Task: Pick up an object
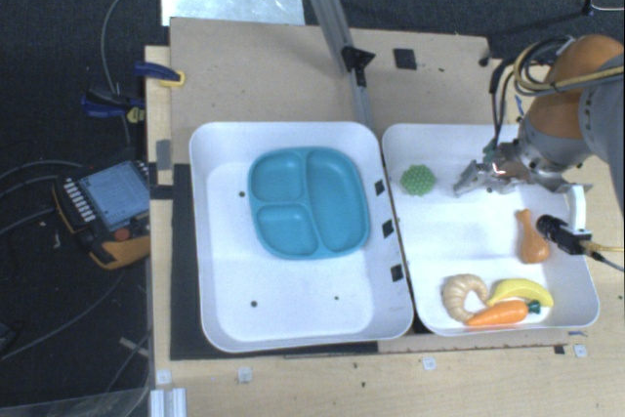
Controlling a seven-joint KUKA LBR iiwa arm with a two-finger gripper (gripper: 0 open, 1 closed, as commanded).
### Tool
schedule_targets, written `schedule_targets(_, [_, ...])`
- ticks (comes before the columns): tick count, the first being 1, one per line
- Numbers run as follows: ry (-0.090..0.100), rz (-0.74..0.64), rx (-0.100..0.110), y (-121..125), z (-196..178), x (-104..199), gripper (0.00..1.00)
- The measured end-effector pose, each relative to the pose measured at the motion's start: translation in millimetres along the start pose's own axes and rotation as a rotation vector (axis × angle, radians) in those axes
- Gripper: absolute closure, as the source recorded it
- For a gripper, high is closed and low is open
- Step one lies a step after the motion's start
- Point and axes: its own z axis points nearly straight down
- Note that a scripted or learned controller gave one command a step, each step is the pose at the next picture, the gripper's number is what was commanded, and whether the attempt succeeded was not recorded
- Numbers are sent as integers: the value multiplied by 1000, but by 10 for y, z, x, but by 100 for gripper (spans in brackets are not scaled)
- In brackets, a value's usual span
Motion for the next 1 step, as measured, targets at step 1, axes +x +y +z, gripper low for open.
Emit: schedule_targets(1, [-9, -2, -6, 17, -141, -33, 100])
